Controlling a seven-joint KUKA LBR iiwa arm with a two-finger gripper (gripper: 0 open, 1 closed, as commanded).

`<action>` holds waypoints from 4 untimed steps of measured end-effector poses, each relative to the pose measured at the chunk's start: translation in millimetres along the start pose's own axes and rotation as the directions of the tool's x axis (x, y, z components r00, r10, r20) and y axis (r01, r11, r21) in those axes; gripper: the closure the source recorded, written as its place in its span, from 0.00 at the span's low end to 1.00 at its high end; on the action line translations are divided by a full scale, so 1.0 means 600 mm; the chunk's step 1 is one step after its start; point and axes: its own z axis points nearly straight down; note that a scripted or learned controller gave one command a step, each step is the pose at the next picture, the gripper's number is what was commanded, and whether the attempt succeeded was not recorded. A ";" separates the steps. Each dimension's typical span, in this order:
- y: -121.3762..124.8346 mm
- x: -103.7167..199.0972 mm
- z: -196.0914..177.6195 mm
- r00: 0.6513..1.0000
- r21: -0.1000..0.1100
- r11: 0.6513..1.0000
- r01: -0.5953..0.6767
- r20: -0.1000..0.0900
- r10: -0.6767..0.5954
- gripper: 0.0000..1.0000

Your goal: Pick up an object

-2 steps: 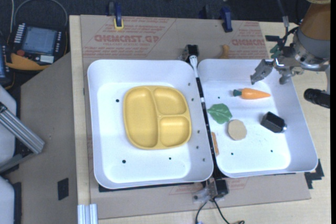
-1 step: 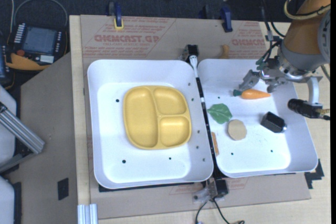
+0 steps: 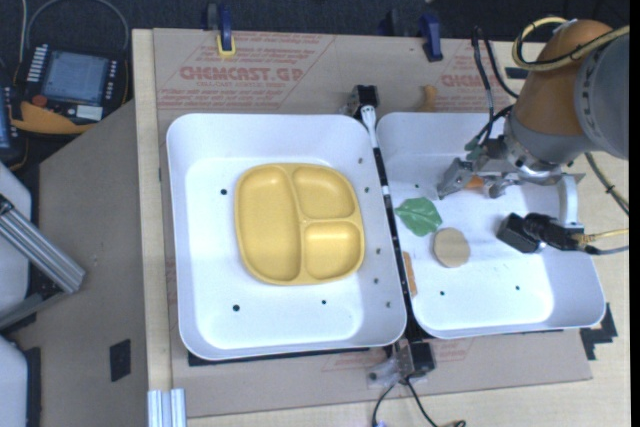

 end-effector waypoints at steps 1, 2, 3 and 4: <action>0.004 -0.002 -0.025 1.000 -0.009 1.000 -0.001 0.003 0.001 1.00; -0.008 0.004 -0.124 1.000 -0.014 1.000 0.000 0.004 0.000 1.00; -0.006 0.004 -0.197 1.000 -0.014 1.000 0.000 0.005 0.000 1.00; 0.010 0.100 -0.199 1.000 -0.012 1.000 0.005 0.002 -0.005 1.00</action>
